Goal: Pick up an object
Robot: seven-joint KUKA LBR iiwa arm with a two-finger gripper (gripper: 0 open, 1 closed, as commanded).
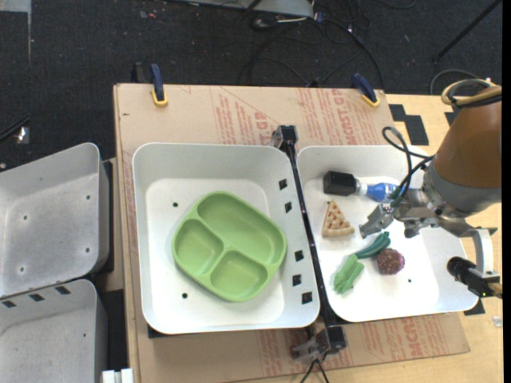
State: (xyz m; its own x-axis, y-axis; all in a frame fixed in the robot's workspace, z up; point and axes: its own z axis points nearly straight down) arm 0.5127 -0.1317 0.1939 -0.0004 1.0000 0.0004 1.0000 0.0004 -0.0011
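The gripper hangs low over the right bin, reaching in from the right below the grey wrist and the orange band; its metal fingers point left and down, and whether they stand apart or together I cannot tell, since they blur into one grey mass from this height; nothing shows plainly between them; just under the tips, touching or nearly so, lies a dark green pod, long, narrow and tilted, its upper end toward the fingers; just beside that pod, lower and to the right, sits a purple ball, round, dark and rough-surfaced; lower left of the gripper, near the pod's lower end, lies a light green piece, leafy or bean-like, slanted the same way; to the gripper's left, near but apart from it, rests a pizza slice, a tan triangle with red spots, its point up; up and to the left lies a black block joined to a white and blue piece, which runs toward the wrist; a dark cable curves above the gripper; far to the left, past the divider between the bins, the left bin holds a green tray with three compartments, tilted slightly.
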